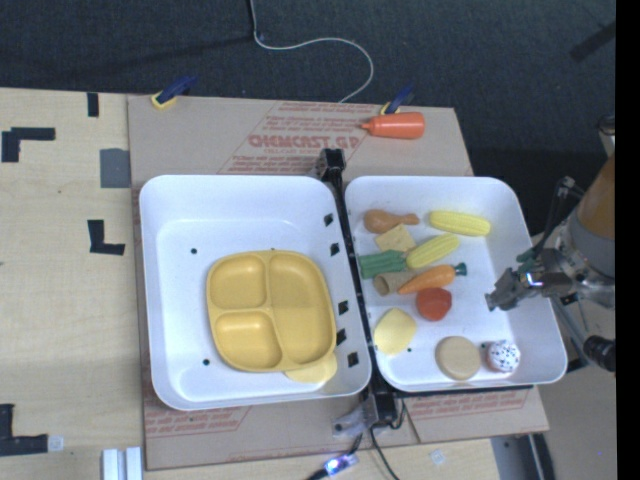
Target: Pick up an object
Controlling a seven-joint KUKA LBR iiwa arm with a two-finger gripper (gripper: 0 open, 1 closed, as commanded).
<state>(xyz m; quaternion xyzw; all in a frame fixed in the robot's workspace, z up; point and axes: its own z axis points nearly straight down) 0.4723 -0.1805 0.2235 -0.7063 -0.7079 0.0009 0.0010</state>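
The right bin (505, 200) holds several toy foods: a drumstick (388, 219), two corn cobs (459, 223) (432, 250), a green vegetable (382, 264), a carrot (430, 278), a red tomato (433, 305), a yellow lemon-like piece (395, 331), a tan round disc (458, 358) and a white spotted ball (502, 357). My gripper (503, 295) hangs over the bin's right side, right of the tomato and above the spotted ball. It touches none of them and I see nothing in it.
The left bin (160, 268) carries a yellow divided plate (270, 308) with a yellow piece (312, 371) tucked under its near edge. An orange toy carrot (395, 125) lies on the cardboard behind the bins. A white cable (310, 43) loops across the dark floor.
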